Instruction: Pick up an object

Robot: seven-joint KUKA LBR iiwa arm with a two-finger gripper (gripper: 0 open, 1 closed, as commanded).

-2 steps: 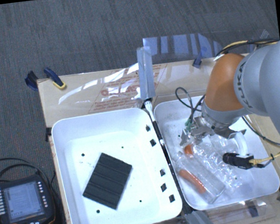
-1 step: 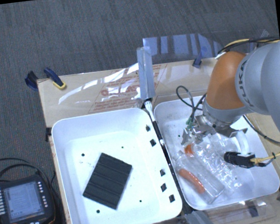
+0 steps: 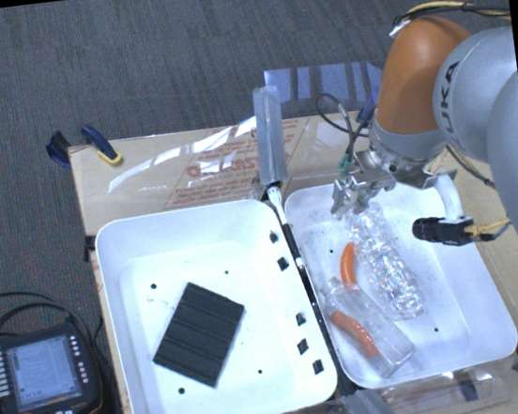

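Note:
My gripper (image 3: 356,196) hangs over the far part of the right bin (image 3: 481,314), just above the upper end of a crinkled clear plastic bottle (image 3: 387,265). An orange carrot-like piece (image 3: 347,264) lies left of that bottle. A clear plastic container (image 3: 369,327) lies nearer the front with a second orange piece (image 3: 353,331) inside or under it. A flat black ridged pad (image 3: 200,333) lies in the left bin (image 3: 120,267). Nothing shows between the fingers.
A grey upright divider (image 3: 271,148) stands between the bins at the back. A teach pendant (image 3: 39,377) rests on the floor at the left. Blue and yellow clamps (image 3: 90,146) sit at the bench's far left corner. A black cable connector (image 3: 437,229) juts over the right bin.

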